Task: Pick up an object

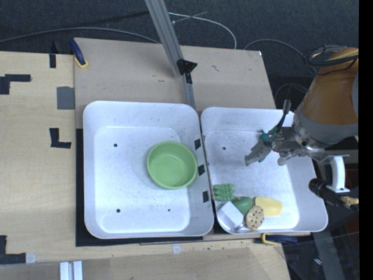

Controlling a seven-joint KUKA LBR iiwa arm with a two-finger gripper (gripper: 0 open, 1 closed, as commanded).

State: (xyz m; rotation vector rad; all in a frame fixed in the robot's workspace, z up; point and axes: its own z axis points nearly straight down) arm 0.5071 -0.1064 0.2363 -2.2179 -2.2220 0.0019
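Observation:
A green bowl point(171, 165) sits right of centre in the left bin point(105, 127). In the near corner of the right bin point(233, 124) lies a small pile: a green ridged piece point(223, 191), a green and white item point(235, 210), a round speckled biscuit-like disc point(254, 217) and a yellow lump point(269, 205). My gripper point(268, 157) hangs over the middle of the right bin, farther back than the pile. It is open, its two fingers spread apart with nothing between them.
A grey pole point(169, 34) slants from the top of the view down to the ridge between the bins. Cables trail over the dark floor behind the bench. The arm's orange band point(332, 98) stands over the right bin's right edge.

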